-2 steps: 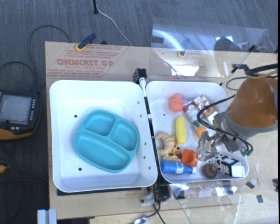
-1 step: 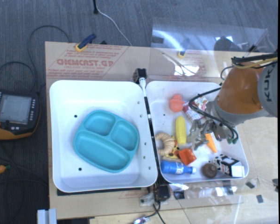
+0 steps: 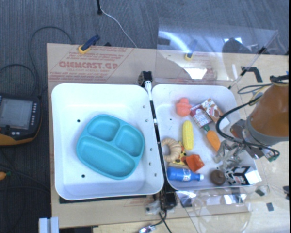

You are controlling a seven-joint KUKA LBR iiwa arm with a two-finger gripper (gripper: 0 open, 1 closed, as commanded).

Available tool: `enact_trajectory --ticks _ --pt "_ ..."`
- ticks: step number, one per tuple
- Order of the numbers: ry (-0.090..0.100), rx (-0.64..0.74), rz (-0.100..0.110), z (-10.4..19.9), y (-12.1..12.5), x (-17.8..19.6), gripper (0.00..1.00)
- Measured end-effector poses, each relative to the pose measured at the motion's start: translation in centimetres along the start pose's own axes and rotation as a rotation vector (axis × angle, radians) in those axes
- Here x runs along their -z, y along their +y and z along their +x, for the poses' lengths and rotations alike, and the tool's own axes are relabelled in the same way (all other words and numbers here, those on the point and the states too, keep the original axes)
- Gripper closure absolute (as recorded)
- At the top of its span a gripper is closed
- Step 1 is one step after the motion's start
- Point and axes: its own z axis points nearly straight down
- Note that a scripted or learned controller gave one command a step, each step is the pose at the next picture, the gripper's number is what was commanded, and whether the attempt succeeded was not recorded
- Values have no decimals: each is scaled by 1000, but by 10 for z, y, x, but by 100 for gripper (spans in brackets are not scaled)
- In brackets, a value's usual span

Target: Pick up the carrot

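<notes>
While the carrot (image 3: 213, 141) lies in the right bin (image 3: 228, 92), gripper (image 3: 231, 155) sits just beside it, finger state unreadable.

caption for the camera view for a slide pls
Gripper hovers beside the carrot in the right bin.

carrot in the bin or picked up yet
In the bin. The carrot lies flat on the right bin's floor beside the corn cob, left of the gripper.

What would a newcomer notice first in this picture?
First the blue tray, alone in the left bin. Then the bright clutter in the right bin: yellow corn, the carrot beside it and a blue bottle at the near edge. The arm reaches in from the right, over this bin.
</notes>
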Motion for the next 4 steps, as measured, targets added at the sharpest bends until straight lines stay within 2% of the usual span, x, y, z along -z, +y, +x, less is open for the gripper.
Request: enact_trajectory --ticks 1,2,3,4 --pt "6 20 1 -59 35 -1 100" --pt "-6 287 3 -28 41 0 100" --pt "-7 287 4 -30 41 8 100" --pt "5 511 6 -33 53 0 100"
